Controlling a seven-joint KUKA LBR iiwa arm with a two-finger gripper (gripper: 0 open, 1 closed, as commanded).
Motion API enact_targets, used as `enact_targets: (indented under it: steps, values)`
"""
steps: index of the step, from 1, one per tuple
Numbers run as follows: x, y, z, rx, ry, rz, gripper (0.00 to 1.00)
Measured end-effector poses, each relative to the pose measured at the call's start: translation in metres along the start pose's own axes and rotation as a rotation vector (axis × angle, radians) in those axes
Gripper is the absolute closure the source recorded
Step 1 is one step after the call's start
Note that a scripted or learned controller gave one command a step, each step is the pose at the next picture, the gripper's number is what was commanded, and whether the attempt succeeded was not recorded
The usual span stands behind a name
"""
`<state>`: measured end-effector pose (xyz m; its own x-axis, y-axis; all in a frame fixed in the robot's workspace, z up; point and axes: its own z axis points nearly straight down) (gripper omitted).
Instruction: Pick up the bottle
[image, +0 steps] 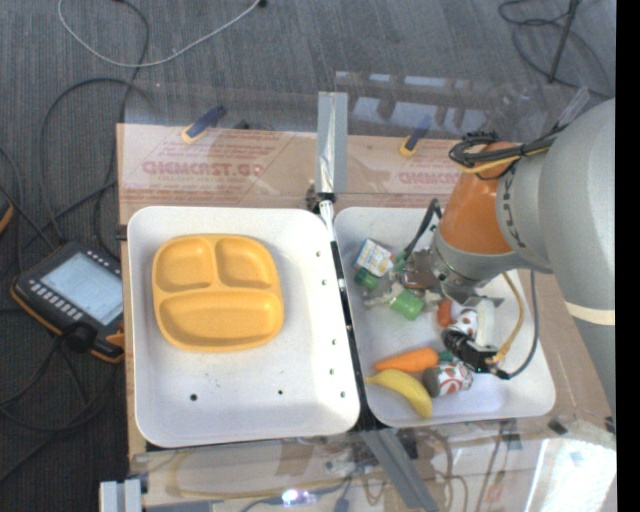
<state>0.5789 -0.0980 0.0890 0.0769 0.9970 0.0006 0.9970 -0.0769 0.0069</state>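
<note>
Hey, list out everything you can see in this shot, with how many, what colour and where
White bins: two, white, side by side on the bench.
Divided plate: one, yellow-orange, in the left bin.
Bottle: one, green, upper part of the right bin, beside the gripper.
Small carton: one, white with green and yellow print, upper left of the right bin.
Carrot: one, orange, lower part of the right bin.
Banana: one, yellow, just below the carrot.
Can: one, red and white, right of the banana.
Handheld pendant: one, black and orange, on the floor left of the bench.
Gripper: one, grey, low in the right bin.
</note>
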Motion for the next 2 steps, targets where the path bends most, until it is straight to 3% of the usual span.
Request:
enact_targets:
  steps: [1, 2]
  values:
    - [-0.001, 0.001, -0.008, -0.003, -0.003, 0.000, 1.00]
    - [0.083, 0.041, -0.096, 0.013, -0.005, 0.097, 1.00]
